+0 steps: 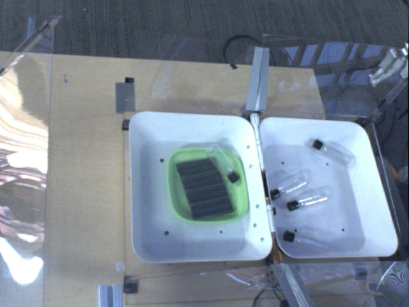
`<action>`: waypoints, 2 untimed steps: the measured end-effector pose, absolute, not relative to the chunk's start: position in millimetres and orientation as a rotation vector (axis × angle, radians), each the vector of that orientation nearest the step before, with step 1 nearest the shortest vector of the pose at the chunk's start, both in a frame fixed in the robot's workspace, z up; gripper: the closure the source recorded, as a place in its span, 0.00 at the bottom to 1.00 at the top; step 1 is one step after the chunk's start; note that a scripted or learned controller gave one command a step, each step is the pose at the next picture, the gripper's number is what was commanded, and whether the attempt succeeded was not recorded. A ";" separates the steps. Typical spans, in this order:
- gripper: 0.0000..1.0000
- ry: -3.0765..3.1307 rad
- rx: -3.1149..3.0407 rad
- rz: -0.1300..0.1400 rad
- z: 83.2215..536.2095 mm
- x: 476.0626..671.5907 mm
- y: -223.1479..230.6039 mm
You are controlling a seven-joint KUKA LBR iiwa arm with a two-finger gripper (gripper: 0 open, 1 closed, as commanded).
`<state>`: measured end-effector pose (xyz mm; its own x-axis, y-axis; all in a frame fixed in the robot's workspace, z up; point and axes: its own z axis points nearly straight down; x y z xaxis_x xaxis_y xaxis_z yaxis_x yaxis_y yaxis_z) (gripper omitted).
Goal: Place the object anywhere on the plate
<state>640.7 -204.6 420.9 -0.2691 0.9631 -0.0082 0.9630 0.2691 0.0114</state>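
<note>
A lime green plate (176, 190) lies in the left bin (144, 171). On the plate's middle rests a dark grey ribbed block (203, 188). A clear vial with a black cap (225, 164) lies across the plate's upper right rim, cap end toward the plate's centre. Several more clear vials with black caps lie in the right bin (374, 190): one near its back (332, 151), two near its left side (291, 185) (308, 201), and one near its front (305, 239).
A grey metal bar (258, 82) runs from the back of the bench to the seam between the bins. Pale equipment (388, 68) sits beyond the right bin at the top right. Bare wooden bench (77, 171) stretches to the left of the bins.
</note>
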 end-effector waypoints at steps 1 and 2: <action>0.00 2.441 1.972 0.001 292.2 670.6 -203.7; 0.00 2.430 1.971 0.007 436.7 671.0 -204.2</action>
